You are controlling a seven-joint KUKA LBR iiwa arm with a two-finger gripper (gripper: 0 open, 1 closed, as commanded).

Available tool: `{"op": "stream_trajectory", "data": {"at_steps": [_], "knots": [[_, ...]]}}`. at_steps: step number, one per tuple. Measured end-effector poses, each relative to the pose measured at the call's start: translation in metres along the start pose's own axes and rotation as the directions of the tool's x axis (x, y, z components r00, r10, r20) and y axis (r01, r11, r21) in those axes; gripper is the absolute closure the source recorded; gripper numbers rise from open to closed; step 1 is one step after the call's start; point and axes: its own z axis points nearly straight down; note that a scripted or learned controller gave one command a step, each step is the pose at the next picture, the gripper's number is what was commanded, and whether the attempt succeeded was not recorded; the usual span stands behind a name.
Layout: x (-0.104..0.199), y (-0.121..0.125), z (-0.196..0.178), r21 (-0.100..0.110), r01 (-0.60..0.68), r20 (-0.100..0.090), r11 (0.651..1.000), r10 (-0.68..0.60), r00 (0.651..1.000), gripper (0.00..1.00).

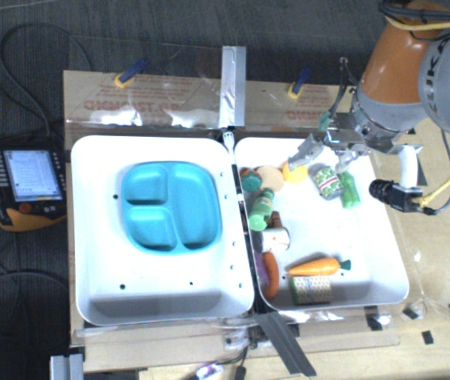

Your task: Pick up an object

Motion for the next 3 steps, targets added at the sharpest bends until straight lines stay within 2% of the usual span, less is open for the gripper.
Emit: {"op": "stream_trajectory", "data": {"at_steps": [1,2,3], "knots": [[-0.071,0.035,0.094,0.001,-0.016,0.003,1.0,0.016,1.0,0.0],[-0.105,0.036,0.152,-0.005,-0.006,-0.002,1.0,0.006,1.0,0.0],[-0.106,0.04,0.134,-0.018,-0.005,0.001,1.0,0.005,1.0,1.0]]}}
